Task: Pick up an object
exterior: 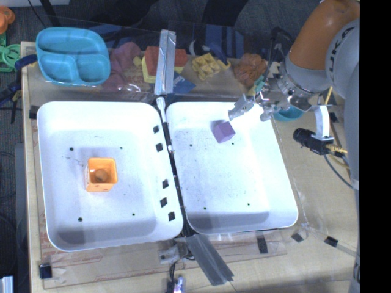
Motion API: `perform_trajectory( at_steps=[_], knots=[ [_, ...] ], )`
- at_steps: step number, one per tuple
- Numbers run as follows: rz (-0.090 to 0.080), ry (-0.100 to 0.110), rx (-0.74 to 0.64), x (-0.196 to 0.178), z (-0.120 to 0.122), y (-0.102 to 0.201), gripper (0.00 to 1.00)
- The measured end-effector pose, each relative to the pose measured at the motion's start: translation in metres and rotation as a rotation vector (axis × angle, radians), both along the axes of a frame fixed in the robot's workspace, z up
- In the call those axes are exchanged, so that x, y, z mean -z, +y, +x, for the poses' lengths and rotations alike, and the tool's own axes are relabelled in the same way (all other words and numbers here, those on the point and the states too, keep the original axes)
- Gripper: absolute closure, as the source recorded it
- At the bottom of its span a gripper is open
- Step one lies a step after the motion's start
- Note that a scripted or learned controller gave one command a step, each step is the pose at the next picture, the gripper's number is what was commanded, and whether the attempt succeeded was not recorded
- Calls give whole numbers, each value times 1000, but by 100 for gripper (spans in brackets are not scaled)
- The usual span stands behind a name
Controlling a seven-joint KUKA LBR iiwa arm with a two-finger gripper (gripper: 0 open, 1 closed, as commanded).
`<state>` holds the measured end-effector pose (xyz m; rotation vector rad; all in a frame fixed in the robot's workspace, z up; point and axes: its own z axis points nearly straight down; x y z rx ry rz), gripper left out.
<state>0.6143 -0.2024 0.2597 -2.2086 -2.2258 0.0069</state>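
Camera view gives you an orange cup (101, 174) in the left bin (55, 118) and a purple block (223, 130) in the right bin (278, 191), just beside the gripper (250, 110). You cannot tell whether the jaws are open or closed, and nothing visibly sits between them. Your risk, as I judge it: a slightly off descent would nudge the tilted block aside, leaving nothing to grip.

Your 1 arm (333, 35) comes in from the right of the camera view, its grey shell rising toward the upper right corner and the orange band sitting above the wrist. From there the wrist (305, 81) angles down and to the left. You see the claw (252, 107) at its end, stretched out toward the left at a slant, with metal fingers (240, 110) pointing left and slightly down. The view is too blurred there to tell you whether those 2 fingers stand apart or together. Nothing is visible between them.
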Motion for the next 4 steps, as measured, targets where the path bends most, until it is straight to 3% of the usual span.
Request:
perform_trajectory(
  at_steps=[2,3,4],
  knots=[
    [-2,-8,-65,167,45,-5,0],
    [-1,-5,-71,159,45,-3,100],
    [0,-3,-49,66,43,25,100]
  ],
)
